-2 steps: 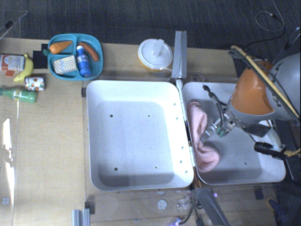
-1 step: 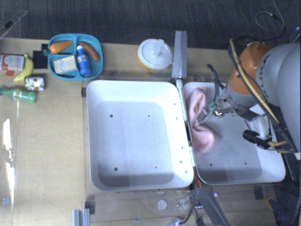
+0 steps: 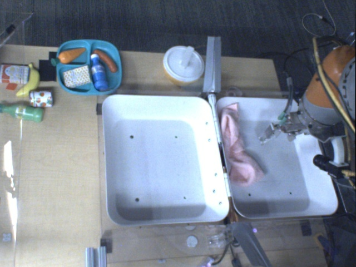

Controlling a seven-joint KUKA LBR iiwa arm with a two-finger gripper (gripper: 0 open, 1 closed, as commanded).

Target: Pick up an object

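We should swing the gripper left and down onto the pink cloth in the right bin; its fingers look parted, holding nothing.

right bin: open floor | obstacle: pink cloth along left wall

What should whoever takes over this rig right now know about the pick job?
End effector: over the right bin, nothing visible between its fingers.
Pink cloth: lies crumpled along the right bin's left wall, apart from the end effector.
Left bin: holds no object to pick.
Done: no pick yet.
Left: bring the end effector across to the cloth, grip it, lift it.
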